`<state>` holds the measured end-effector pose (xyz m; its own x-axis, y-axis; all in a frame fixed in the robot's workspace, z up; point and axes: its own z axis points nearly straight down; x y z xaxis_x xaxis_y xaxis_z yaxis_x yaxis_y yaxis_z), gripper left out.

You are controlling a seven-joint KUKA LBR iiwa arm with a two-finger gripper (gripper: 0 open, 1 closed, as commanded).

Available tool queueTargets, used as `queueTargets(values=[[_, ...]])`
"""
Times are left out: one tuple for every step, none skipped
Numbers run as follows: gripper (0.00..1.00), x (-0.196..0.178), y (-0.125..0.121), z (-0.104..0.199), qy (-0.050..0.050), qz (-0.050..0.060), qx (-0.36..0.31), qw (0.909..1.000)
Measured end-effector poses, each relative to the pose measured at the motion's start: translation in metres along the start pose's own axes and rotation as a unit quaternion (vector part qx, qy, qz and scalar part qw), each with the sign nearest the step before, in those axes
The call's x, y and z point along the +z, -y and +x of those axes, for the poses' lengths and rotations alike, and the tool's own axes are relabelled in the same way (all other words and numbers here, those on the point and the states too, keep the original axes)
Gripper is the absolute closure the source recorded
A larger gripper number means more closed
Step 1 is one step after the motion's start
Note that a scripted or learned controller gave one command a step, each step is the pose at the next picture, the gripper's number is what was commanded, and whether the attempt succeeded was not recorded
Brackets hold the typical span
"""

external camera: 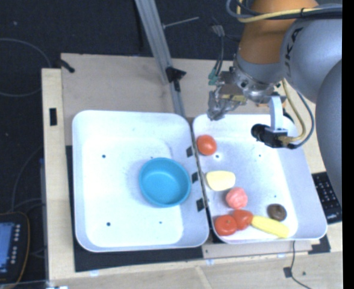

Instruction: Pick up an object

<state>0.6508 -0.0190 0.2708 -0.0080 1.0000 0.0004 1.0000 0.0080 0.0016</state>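
My gripper [216, 112] hangs above the far left corner of the right bin [297, 161], with nothing seen between its fingers. Just below it lies an orange-red ball [206, 144]. Further toward the front of that bin lie a pale yellow block [220, 180], a pink lump [236, 197], a red tomato-like piece [226, 224] touching another red piece [243, 218], a yellow banana shape [271, 226] and a small brown ball [277, 211]. A blue bowl [164, 182] sits in the left bin [105, 137].
A slanted metal post [156, 41] rises behind the bins near the gripper. A black cable connector [267, 134] hangs from the arm over the right bin's far side. A keyboard edge [324, 194] lies at the right.
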Motion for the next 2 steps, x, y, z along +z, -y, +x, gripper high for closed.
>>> queueTargets(values=[[1.00, 0.009, -0.012, 0.045, 0.000, 0.000, 0.000, 1.0000], [1.00, 0.006, -0.010, 0.094, 0.000, -0.001, 0.000, 1.0000]])
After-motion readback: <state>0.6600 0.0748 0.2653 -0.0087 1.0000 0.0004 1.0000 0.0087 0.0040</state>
